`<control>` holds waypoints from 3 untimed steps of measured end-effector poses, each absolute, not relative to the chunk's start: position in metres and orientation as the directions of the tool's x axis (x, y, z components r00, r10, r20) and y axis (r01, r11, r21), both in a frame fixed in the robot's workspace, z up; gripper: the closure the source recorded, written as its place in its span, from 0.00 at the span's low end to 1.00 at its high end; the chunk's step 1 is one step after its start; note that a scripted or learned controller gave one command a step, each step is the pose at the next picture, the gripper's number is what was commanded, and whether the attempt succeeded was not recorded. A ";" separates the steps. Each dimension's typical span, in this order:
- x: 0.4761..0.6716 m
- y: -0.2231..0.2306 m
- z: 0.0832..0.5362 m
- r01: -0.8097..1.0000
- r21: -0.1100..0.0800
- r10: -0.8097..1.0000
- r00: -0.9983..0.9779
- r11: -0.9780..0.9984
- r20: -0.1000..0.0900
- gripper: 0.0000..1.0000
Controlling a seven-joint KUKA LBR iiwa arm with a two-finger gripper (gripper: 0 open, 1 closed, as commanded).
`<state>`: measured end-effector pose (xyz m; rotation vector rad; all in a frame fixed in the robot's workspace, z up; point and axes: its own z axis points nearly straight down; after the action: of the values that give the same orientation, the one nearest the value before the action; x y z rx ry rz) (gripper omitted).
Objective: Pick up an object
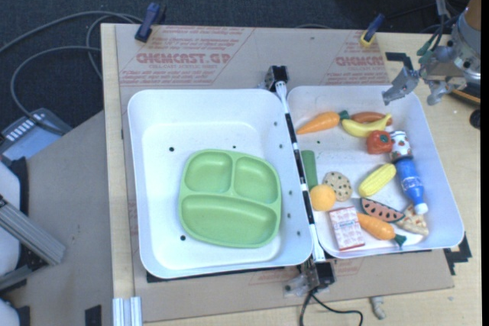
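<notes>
The right bin (437, 164) holds several toy foods: a carrot (318, 121), a banana (357, 127), a red tomato (379, 142), a blue bottle (410, 181), a corn cob (377, 179), a cookie (337, 185), an orange (322, 198), a watermelon slice (380, 208) and a small red-and-white box (346, 228). My gripper (412, 94) hangs over the bin's far right corner, above and to the right of the banana. Its fingers are spread open with nothing between them.
In the left bin (153, 126) lies a green divided plate (229, 198). A second carrot (378, 227) and a pizza slice (415, 223) lie at the right bin's near edge. A green stick (308, 168) lies along the divider. Blue clamps (149, 20) hold the cardboard base.
</notes>
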<state>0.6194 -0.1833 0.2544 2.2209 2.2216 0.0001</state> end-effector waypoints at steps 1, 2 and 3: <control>0.627 -0.180 0.179 1.000 -0.002 1.000 -0.001 0.001 0.001 0.00; 0.607 -0.164 0.084 1.000 -0.002 1.000 -0.002 0.002 0.004 0.00; 0.608 -0.165 0.095 1.000 0.001 1.000 -0.001 0.001 0.000 1.00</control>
<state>0.6078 -0.1654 0.0946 2.2206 2.2217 0.0015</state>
